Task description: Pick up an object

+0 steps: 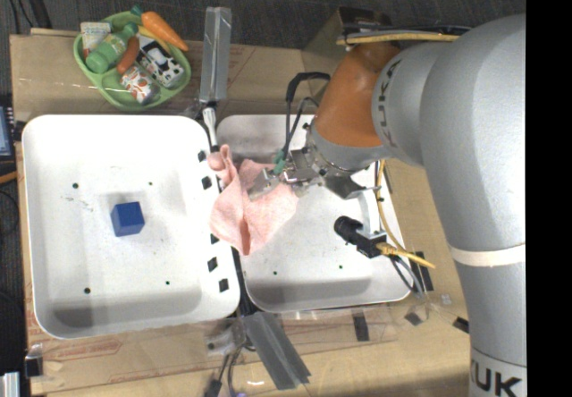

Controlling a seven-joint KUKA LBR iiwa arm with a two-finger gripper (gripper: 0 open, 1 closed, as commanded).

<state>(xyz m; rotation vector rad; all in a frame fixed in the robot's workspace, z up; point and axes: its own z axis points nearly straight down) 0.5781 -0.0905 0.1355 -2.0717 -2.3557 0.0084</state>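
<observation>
Cloth [246, 212], pink and crumpled, lies just left of and beneath the gripper [279, 173], draping leftward over the bin [313, 283] rim; whether it is gripped cannot be told.

White bins [54, 207] – blue cube [128, 218], pink cloth [255, 207]; green bowl [94, 73]; grey arm [465, 163], orange band [353, 105].

The grey arm [474, 172] fills the right side of the frame, its thick body running from the lower right corner up to the upper right. From there it bends toward the centre, where the orange band [350, 105] sits above the wrist. The wrist angles down and to the left, and the gripper [279, 173] lies just left of centre. Dark cables loop beside the wrist.
</observation>
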